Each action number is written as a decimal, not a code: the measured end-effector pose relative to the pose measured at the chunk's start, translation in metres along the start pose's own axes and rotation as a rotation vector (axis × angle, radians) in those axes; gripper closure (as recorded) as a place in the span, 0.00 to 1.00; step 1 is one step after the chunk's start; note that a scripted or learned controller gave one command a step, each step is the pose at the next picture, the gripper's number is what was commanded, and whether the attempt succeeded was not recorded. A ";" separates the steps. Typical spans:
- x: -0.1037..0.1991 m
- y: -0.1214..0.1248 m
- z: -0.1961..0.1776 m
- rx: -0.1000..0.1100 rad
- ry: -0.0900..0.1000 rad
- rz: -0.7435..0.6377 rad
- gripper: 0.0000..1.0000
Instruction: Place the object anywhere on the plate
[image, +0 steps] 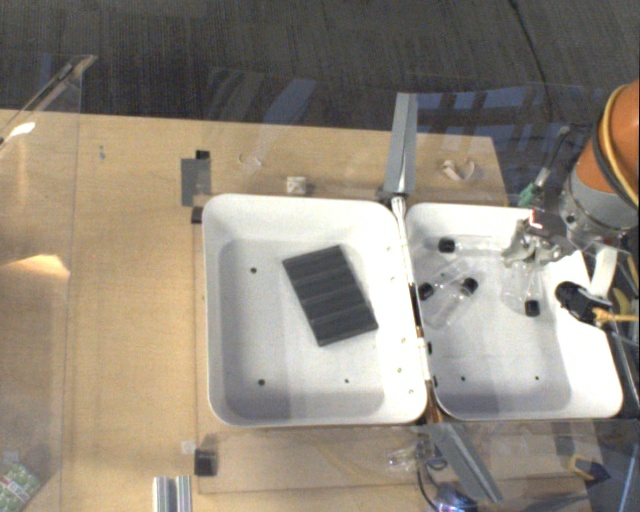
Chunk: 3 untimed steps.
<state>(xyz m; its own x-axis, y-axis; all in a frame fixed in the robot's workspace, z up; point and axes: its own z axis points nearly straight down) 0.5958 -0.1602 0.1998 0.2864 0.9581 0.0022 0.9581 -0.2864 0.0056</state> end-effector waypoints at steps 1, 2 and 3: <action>0.003 0.033 -0.053 0.002 -0.003 0.335 1.00; -0.016 0.068 -0.078 0.003 -0.004 0.668 1.00; -0.024 0.071 -0.138 0.003 -0.005 1.063 1.00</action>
<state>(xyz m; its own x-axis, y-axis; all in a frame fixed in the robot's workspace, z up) 0.6562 -0.2036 0.3378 0.9765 0.2157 0.0006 0.2157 -0.9765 0.0003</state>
